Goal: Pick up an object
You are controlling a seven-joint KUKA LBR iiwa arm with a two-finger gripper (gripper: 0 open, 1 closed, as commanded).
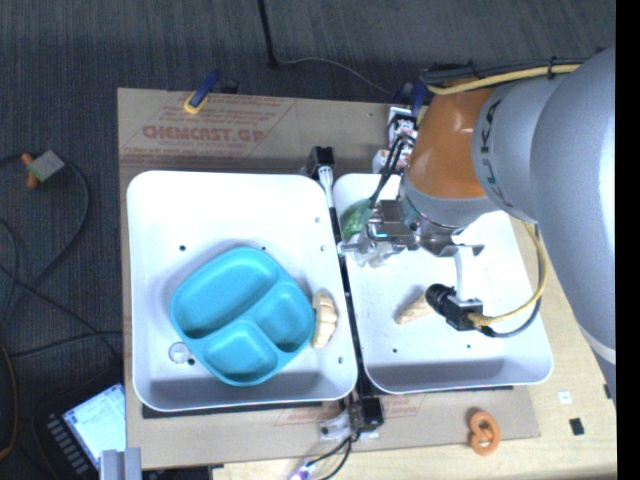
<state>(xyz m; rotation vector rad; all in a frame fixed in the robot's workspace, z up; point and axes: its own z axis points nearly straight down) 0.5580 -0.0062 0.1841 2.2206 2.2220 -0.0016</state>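
My gripper (373, 247) is down at the left wall of the right bin (500, 363), under the grey and orange wrist. A green object (353, 218) lies right beside it, against the bin's back left corner and partly hidden by the gripper. A small beige piece (411, 313) rests on the right bin's floor, in front of the gripper and apart from it. In the left bin (160, 203) sits a blue divided plate (242, 314), with a pale beige object (325, 318) leaning on its right edge.
A black cable plug (452, 305) hangs from the arm just right of the beige piece. A small clear item (178, 351) lies by the plate's left front. A blue clamp (203, 89) and an orange ring (484, 430) lie on the bench outside the bins.
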